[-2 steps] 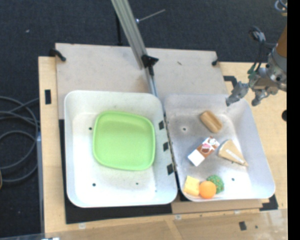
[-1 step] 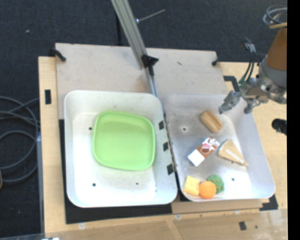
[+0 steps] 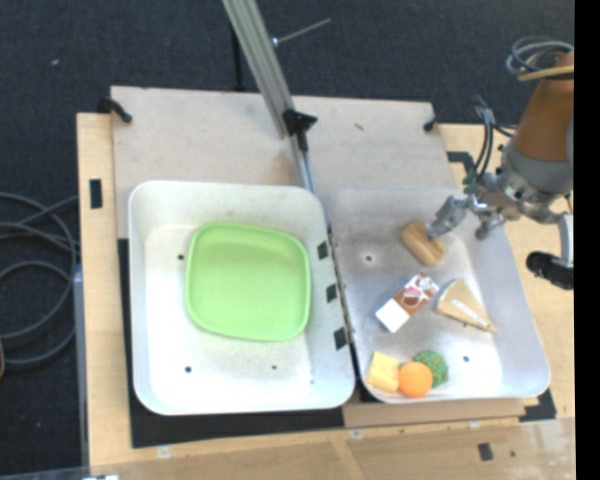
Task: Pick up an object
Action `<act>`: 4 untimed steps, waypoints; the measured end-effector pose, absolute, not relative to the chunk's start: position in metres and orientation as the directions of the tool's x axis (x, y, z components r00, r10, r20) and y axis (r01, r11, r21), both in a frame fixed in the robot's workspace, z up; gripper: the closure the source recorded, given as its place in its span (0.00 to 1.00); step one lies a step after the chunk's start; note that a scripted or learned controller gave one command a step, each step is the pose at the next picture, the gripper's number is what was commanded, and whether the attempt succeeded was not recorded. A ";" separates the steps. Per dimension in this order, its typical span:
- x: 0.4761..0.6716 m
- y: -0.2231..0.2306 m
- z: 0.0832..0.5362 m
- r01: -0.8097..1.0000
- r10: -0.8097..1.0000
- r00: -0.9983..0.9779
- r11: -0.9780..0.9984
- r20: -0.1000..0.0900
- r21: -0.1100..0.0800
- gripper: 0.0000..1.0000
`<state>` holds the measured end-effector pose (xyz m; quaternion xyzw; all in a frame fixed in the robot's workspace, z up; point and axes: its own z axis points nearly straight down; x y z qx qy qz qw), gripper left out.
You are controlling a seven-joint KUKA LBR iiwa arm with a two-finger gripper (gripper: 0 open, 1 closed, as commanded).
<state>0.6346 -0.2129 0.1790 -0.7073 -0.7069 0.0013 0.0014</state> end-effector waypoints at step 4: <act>0.635 -0.219 0.235 1.000 1.000 0.001 -0.001 -0.001 0.004 1.00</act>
